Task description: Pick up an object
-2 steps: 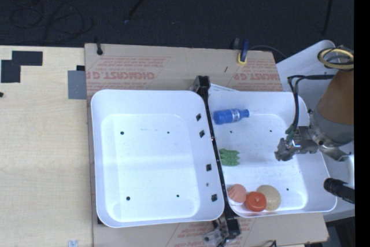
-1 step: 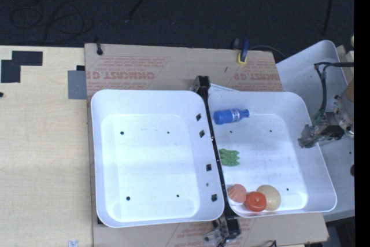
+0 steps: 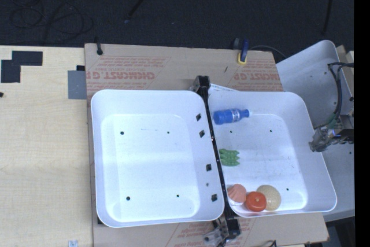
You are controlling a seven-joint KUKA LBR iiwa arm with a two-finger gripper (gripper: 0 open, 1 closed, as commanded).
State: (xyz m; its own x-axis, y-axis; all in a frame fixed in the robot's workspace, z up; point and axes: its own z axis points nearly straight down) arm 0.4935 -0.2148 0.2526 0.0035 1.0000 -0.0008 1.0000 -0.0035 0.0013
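Observation:
The right bin point(image 3: 300, 107) holds several small things. A blue bottle point(image 3: 230, 116) lies on its side near the back left. A green pea-pod-like piece point(image 3: 229, 157) rests by the left wall. At the front lie a pink piece point(image 3: 236, 192), a red tomato-like ball point(image 3: 255, 201) and a beige round piece point(image 3: 270, 196), packed close together. My gripper point(image 3: 321, 140) is a small grey shape at the far right, over the right bin's right rim, apart from all the objects.
The left bin point(image 3: 104, 118) sits beside the right one, with a black divider point(image 3: 211, 147) between them. Both rest on a cardboard sheet point(image 3: 150, 66). The arm's pale grey body point(image 3: 315, 66) and cables point(image 3: 340, 95) occupy the right side.

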